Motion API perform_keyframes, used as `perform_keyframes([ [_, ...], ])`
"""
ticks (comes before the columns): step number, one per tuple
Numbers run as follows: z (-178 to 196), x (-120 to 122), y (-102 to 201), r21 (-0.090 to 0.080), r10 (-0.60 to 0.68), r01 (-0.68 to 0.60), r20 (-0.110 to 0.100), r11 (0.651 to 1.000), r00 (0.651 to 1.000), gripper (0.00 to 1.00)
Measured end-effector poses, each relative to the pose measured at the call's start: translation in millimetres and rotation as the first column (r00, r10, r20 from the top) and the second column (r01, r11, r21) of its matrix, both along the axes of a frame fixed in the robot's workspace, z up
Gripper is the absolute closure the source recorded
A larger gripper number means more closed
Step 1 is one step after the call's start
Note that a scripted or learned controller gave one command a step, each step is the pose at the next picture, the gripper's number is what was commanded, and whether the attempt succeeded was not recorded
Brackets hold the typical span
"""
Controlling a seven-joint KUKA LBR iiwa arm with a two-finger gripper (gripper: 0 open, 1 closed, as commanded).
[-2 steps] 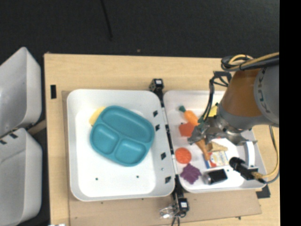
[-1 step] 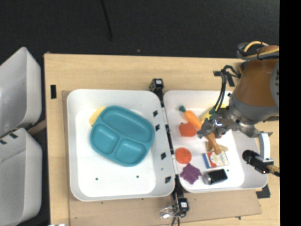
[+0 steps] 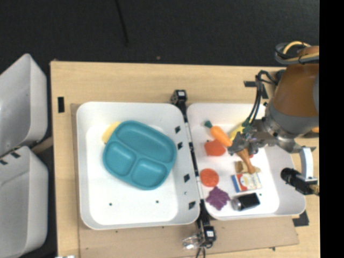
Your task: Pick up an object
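My gripper (image 3: 240,142) hangs low over the upper middle of the right bin (image 3: 269,114). An orange carrot (image 3: 220,135) lies just to its left, above a red-orange round piece (image 3: 215,149). A brown wooden piece (image 3: 246,162) lies directly below the gripper, reaching up under it. Lower in the bin are an orange disc (image 3: 209,177), a purple piece (image 3: 217,198), a small printed box (image 3: 247,183) and a black object (image 3: 248,201). A bit of yellow (image 3: 237,129) peeks out beside the wrist.
The left bin (image 3: 91,198) holds a blue divided plate (image 3: 140,155) with a yellow thing (image 3: 109,131) sticking out from under its upper left edge. The arm (image 3: 294,104) covers the right bin's upper right. A ridge (image 3: 188,160) divides the two bins.
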State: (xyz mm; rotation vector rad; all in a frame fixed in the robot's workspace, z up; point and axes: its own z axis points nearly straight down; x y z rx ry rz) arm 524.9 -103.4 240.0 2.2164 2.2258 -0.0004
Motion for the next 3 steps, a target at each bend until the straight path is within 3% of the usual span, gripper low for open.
perform_keyframes([
  [3,5.4,123.1,79.6,-0.001,0.0,0.0,0.0,1.0,1.0,1.0],
])
